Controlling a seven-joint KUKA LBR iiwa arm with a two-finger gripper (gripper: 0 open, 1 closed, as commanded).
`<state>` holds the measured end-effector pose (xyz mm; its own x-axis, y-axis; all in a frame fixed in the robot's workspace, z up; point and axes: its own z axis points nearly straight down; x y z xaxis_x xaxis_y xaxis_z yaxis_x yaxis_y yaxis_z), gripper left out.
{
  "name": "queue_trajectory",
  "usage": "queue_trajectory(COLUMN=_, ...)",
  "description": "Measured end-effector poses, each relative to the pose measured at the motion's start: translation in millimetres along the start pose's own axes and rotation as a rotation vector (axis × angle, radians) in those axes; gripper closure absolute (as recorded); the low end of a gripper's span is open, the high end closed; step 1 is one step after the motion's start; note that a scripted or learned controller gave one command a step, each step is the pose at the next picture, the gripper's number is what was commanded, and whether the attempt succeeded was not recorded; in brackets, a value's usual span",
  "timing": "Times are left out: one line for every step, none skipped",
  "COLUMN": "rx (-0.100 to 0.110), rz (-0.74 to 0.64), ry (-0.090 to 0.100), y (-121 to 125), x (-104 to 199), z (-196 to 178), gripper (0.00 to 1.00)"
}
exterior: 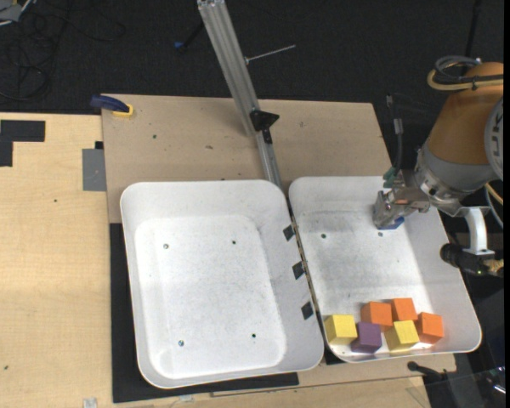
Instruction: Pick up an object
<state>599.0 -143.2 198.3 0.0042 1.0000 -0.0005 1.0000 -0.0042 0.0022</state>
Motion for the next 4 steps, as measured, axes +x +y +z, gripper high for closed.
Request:
queue_trajectory(rx=0.002, rz=-0.008, ry=0.002, y=6.4, x=48.8, z=-14.3, gripper=1.0)
queue_trajectory(rx=0.005, rz=-0.008, ry=0.003, y=9.8, x=105.0, z=-12.7, gripper=1.0)
queue_trajectory(rx=0.003, rz=-0.009, ry=0.003, y=18.8, x=156.7, z=-26.4, gripper=1.0)
queue_trajectory(rx=0.004, rz=-0.008, ry=0.002, y=33.1, x=199.5, z=-20.1, gripper=1.0)
